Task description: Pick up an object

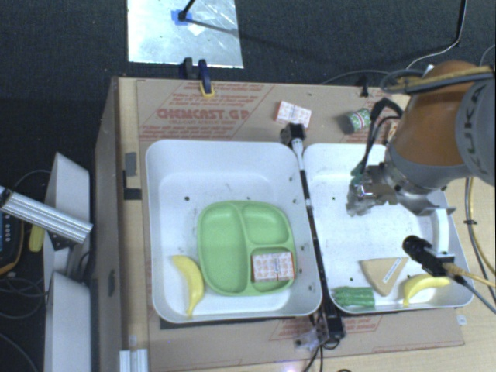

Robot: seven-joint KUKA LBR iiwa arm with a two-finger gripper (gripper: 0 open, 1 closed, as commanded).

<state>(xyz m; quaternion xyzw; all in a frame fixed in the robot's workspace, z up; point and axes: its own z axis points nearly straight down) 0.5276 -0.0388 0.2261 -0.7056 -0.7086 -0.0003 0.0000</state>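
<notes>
Camera view from above puts my metallic gripper [362, 198] over the bare, smooth floor of the right shallow white plastic bin [333, 169], and I cannot tell whether it is wide or narrow. Along that bin's near edge lie a flat tan wedge [384, 273], a small curved yellow banana [425, 285] just beside it and a dark green oblong piece [353, 297] at the corner. The left white bin [194, 161] holds a glossy pale green divided plate [232, 246] with a small red-printed box [273, 266] in one compartment, and a second yellow banana [190, 284] just beside the plate.

Bright, even light; metal sheet [184, 22] glares; focus slightly soft.
</notes>
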